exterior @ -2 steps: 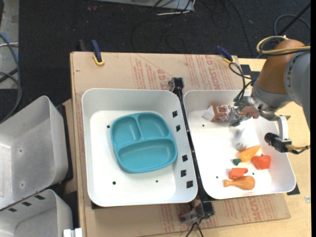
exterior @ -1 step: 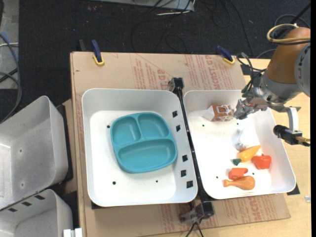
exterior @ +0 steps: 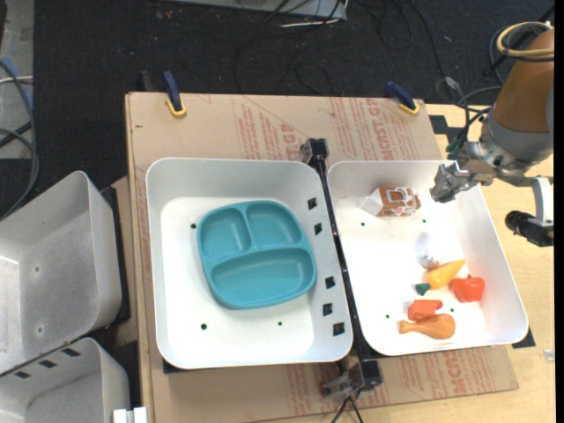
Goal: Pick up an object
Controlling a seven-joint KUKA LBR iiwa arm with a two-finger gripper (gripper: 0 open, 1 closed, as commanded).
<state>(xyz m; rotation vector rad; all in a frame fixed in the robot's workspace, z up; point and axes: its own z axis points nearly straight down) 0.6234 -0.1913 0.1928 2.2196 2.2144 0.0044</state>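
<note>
Gripper: we see one gripper [exterior: 448, 186] at the end of the grey arm [exterior: 520, 95] with its orange band, reaching in from the right and poised over the upper right edge of the right bin [exterior: 507, 263]; we cannot tell whether it is apart or together, and nothing shows clamped in it.
Bins: we count two shallow white bins side by side on the worktop [exterior: 264, 126]; the gripper is over the right one, and the left bin [exterior: 167, 236] lies well to its left.
Carton: one small brown and white carton [exterior: 394, 202], just left of the gripper and slightly lower in the view, lying in the right bin's upper part, apart from the gripper.
Toy foods: we count four clustered well below the gripper in the right bin's lower part, namely one yellow-orange wedge [exterior: 445, 271], one red pepper [exterior: 469, 289], one orange-red piece [exterior: 424, 308] and one tan drumstick [exterior: 430, 327].
Small grey item: one [exterior: 429, 260], below the gripper, just above the wedge; too small for us to identify.
Plate: one teal divided plate [exterior: 256, 254] with three compartments, in the left bin, far left of the gripper.
Clamps: two yellow clamps [exterior: 176, 104] at the worktop's far edge, the nearer one [exterior: 405, 104] above and left of the gripper.
</note>
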